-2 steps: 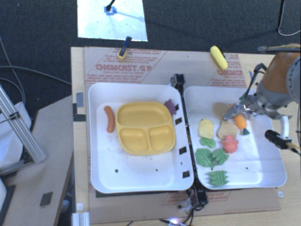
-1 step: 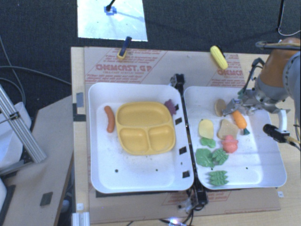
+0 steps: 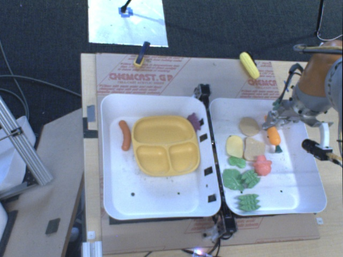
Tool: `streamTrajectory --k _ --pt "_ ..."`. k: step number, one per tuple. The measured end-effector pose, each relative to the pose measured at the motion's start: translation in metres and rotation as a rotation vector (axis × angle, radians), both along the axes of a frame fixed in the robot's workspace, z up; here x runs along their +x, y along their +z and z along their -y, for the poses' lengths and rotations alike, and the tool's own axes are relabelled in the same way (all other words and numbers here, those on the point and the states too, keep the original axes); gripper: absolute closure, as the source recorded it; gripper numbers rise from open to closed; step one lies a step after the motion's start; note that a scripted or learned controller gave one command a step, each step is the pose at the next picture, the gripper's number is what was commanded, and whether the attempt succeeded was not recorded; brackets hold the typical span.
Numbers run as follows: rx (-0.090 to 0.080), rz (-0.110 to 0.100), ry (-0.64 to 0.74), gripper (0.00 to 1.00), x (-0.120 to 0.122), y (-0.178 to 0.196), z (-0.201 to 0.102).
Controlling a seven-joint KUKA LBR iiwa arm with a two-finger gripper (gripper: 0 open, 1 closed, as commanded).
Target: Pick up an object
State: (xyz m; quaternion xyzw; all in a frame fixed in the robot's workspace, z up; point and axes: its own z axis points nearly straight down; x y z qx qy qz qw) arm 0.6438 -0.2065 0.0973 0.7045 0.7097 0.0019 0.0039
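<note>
Orange carrot (image 3: 274, 137) in right bin (image 3: 308, 197)

The arm (image 3: 321, 84) reaches in from the right edge, its grey body bent downward and leftward. The orange band (image 3: 320, 66) sits high on the forearm, just above the grey wrist housing. Below the wrist, the gripper (image 3: 271, 123) points down and to the left, low over the bench. Its metal fingers (image 3: 266, 125) are small and partly blurred against the wrist hardware. A black cable (image 3: 286, 84) loops along the wrist's left side.
</note>
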Motion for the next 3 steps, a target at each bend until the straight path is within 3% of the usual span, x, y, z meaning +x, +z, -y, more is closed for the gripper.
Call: streamTrajectory --k 1,3 --pt "0.002 0.002 0.004 1.0 0.029 0.063 -0.073" --pt "0.005 -0.006 0.002 1.0 -0.077 0.136 -0.171"
